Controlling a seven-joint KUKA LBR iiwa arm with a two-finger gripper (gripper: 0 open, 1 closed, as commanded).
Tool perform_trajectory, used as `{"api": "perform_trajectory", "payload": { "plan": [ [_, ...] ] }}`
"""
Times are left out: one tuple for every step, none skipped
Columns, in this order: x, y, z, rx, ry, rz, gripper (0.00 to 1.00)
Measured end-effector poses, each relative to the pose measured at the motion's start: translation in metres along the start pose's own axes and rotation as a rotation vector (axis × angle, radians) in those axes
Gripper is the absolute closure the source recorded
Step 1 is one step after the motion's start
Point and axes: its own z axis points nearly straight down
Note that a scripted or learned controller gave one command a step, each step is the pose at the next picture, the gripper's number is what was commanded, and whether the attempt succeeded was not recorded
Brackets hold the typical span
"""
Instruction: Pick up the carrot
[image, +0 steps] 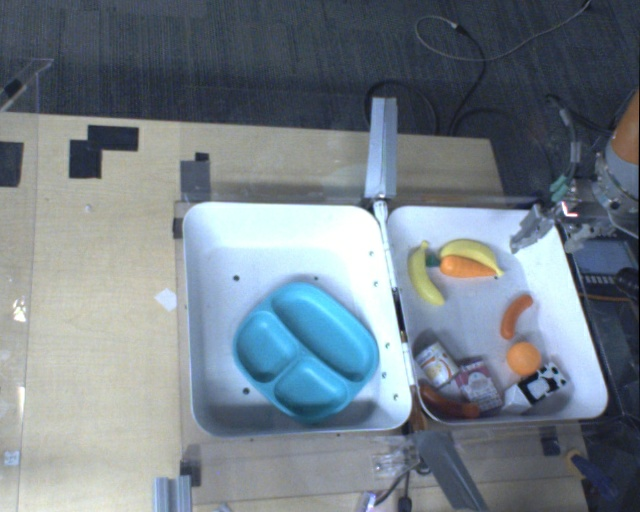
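Two bananas hem the carrot (464, 266) in, and that's the trouble brewing here: it lies in the far part of the right bin (592, 372), orange body with its green tip pointing left, touching the curved banana (472, 250) just beyond it and sitting just beside the longer banana (425, 275) to its left. Come down a shade too far back and the gripper (531, 231) could clip a banana, or close on yellow fruit instead. Another trap: an orange sausage-shaped piece (515, 315) and a round orange ball (523, 358) lie nearer in the same bin, easy to confuse by colour. A rounded, slick-looking carrot may also squirt out sideways. As for the arm, it reaches in from the right, wrist hanging over the bin's far right corner, well apart from the carrot, with nothing held. Open or closed? Can't tell from this angle. Over on the left, the blue divided plate (306, 348) sits in the left bin (205, 300).
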Motion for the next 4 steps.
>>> {"api": "perform_trajectory", "payload": {
  "plan": [
    [-0.031,-0.035,0.115,0.001,0.0,-0.104,0.0],
    [-0.033,-0.084,0.173,-0.01,-0.005,-0.441,0.0],
    [-0.033,-0.084,0.173,-0.01,-0.005,-0.441,0.0],
    [-0.017,-0.083,0.129,-0.002,-0.001,-0.278,0.0]
  ]
}}
